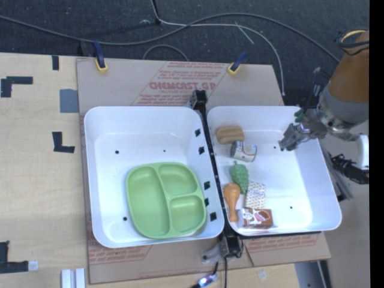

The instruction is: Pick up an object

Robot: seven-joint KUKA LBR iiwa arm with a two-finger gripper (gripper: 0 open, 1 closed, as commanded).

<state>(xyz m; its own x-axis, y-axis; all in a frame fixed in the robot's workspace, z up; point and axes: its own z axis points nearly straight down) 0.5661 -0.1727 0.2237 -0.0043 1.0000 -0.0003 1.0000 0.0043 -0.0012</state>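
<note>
Over the right bin [312, 161], near its far right corner, the gripper [291, 138] hangs at the end of the grey arm [345, 104], whose orange band shows at the picture's right edge. Whether its jaws are spread or pressed together cannot be told at this size; nothing is seen between them. All the loose things in the right bin lie along that bin's left side, well apart from the gripper. Nearest the bin's far left corner is a tan bread roll [230, 134], and just in front of it, touching or almost touching, a small can [244, 152] lies on its side. Nearer the camera along the same side comes a green leafy vegetable toy [240, 176], then an orange carrot-like piece [231, 198] with its pale end pointing toward the bin's near edge. Beside the carrot piece lies a patterned packet [256, 194], and in front of that, by the bin's near left corner, a small brown and white box [258, 218]. Left of the right bin, across the black divider, the left bin [108, 137] holds a green divided plate [167, 200] in its near half. Both bins sit on a brown cardboard sheet [174, 84] held by two clamps beyond the right bin's far side.
</note>
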